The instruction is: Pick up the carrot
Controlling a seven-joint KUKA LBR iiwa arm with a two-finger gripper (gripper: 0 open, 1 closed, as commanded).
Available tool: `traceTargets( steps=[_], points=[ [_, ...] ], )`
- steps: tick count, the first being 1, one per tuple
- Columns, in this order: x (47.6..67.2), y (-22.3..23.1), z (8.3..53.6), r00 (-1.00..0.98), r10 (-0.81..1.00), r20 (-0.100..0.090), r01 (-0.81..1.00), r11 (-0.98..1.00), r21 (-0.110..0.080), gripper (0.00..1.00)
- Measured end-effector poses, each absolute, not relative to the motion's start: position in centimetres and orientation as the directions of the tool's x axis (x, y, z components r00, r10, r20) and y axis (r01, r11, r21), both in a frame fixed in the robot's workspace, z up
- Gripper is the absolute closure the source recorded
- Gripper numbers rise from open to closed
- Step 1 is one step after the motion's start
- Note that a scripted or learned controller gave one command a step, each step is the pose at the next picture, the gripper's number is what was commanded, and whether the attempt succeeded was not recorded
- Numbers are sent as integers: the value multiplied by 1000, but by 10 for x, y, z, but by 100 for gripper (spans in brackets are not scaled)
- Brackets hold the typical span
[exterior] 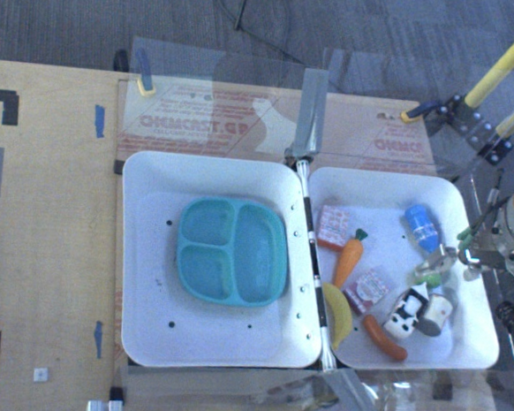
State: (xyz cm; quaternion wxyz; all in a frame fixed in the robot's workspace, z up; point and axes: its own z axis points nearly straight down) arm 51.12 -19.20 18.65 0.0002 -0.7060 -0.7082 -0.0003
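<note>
The carrot point(349, 257), orange with a green top, lies in the right bin point(391, 189) near its left wall, with the leafy end pointing up and right. It rests between a pink packet point(333, 227) above it and another pink packet point(370, 287) to its lower right. My gripper point(455, 257) hangs over the right side of the same bin, well to the right of the carrot and apart from it. Nothing shows in its grasp.
The right bin also holds a blue bottle point(421, 226), a banana point(339, 313), a red sausage point(383, 337), a black-and-white cow toy point(404, 314) and a small white cup point(434, 313). A teal divided plate point(233, 251) sits in the left bin point(146, 262).
</note>
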Motion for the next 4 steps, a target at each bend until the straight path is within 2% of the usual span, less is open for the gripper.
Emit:
traceTargets(
  steps=[1,2,3,4],
  points=[
    [590,-106,161,6,1000,0,1000,-6,3,0],
    [573,-89,89,-66,998,-1,998,66,10,0],
    [593,-75,185,-113,994,-1,994,113,3,0],
    [598,-50,257,-288,958,-2,958,288,4,0]
  ],
)
